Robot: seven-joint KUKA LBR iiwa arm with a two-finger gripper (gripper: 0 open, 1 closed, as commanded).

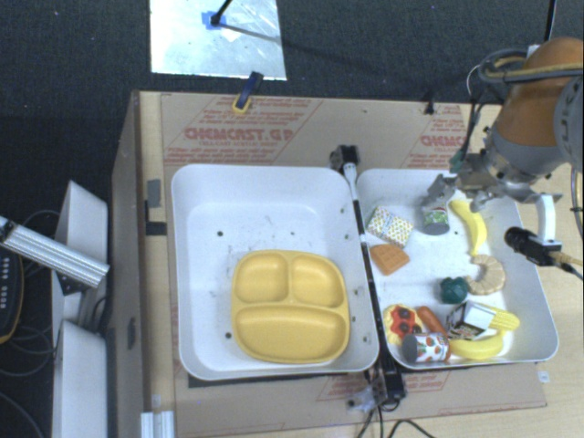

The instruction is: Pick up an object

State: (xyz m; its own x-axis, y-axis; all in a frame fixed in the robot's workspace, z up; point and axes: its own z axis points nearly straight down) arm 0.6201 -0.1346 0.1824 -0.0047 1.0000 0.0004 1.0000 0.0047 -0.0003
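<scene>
2 shallow white plastic bins side by side on a brown cardboard-covered bench (274, 126): left bin (196, 245), right bin (538, 322).

In left bin: 1 yellow plastic 3-compartment plate (290, 305), lying flat toward the near edge.

In right bin, counted: 1 small patterned square packet (389, 225) near the dividing wall; 1 orange wedge-shaped piece (390, 260) just below it; 1 grey-green cup-like object (435, 218) at the far middle; 1 yellow toy banana (472, 227) just right of that cup; 1 tan ring-shaped doughnut piece (488, 275) below the banana; 1 dark green round object (454, 289) touching or just beside the doughnut; 1 cluster at the near edge, made of 1 red-and-yellow toy (408, 320), 1 small grey-and-red cup (427, 348), 1 black-and-white box-like item (474, 318) and 1 more yellow banana-like piece (482, 343). Cluster items overlapping; exact boundaries hard to separate.

1 grey arm with orange band (538, 80) entering from the right, over the far right corner of the right bin. 1 two-finger gripper (456, 188) low over the bin, just above the grey-green cup and the banana tip. Finger state: cannot tell; nothing seen between them.

Beyond the bench: 1 silvery sheet (214, 21) on dark floor. Left of the bench: 1 metal rail (50, 249).
</scene>
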